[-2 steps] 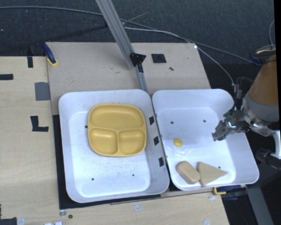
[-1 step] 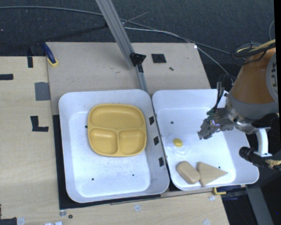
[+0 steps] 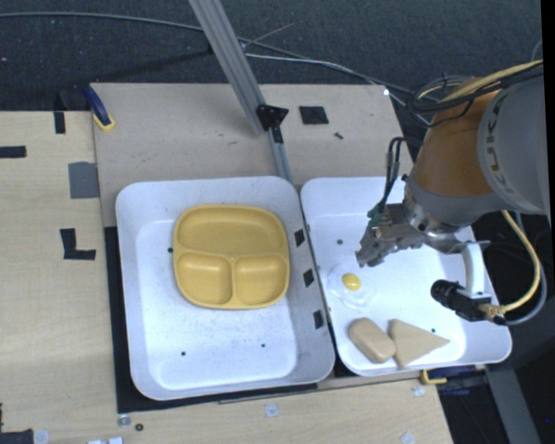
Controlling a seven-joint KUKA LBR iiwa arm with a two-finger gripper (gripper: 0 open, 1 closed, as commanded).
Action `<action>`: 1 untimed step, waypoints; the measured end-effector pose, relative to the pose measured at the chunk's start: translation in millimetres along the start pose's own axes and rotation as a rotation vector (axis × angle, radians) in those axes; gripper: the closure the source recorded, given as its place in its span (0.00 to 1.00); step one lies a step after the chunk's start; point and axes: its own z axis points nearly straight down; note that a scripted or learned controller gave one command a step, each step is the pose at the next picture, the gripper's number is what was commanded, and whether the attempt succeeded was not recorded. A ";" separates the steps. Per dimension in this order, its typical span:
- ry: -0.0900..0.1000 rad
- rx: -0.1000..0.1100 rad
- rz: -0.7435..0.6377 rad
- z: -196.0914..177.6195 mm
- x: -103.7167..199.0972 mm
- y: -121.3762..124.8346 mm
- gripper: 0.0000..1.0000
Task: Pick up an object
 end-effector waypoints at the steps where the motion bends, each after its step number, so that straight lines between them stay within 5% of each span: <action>1: -0.001 0.000 0.001 6.8 51.4 20.4 1.00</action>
